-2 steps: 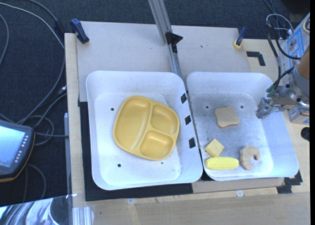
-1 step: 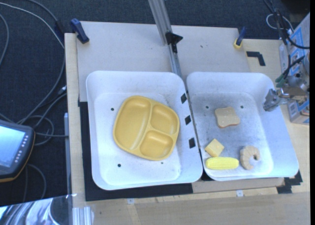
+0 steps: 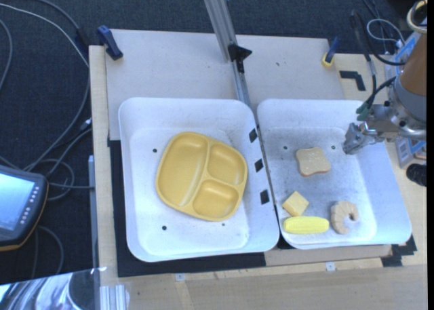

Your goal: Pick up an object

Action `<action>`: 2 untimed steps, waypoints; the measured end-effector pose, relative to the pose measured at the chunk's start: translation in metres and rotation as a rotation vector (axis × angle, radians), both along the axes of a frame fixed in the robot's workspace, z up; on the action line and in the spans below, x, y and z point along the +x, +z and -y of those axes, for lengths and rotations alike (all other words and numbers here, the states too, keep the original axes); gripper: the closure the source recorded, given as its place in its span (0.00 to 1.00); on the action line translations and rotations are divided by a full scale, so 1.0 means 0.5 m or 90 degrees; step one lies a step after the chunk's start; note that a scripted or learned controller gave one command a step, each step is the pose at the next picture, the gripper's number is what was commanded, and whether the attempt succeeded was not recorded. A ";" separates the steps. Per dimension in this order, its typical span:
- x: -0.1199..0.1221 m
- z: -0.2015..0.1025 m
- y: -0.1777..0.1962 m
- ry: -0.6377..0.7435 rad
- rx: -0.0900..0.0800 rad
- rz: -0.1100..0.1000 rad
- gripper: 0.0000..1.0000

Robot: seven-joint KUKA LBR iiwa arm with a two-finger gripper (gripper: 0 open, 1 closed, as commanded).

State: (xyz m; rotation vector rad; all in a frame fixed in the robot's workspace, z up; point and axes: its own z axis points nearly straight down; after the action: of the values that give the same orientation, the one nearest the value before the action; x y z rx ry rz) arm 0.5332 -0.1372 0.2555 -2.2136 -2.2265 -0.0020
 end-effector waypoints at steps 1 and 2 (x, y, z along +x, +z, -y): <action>0.004 -0.089 0.000 0.000 0.000 -0.001 1.00; -0.003 -0.191 -0.008 0.001 0.001 -0.001 1.00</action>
State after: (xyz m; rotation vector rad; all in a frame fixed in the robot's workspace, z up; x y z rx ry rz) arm 0.5318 -0.0417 0.2516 -2.2112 -2.2261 -0.0009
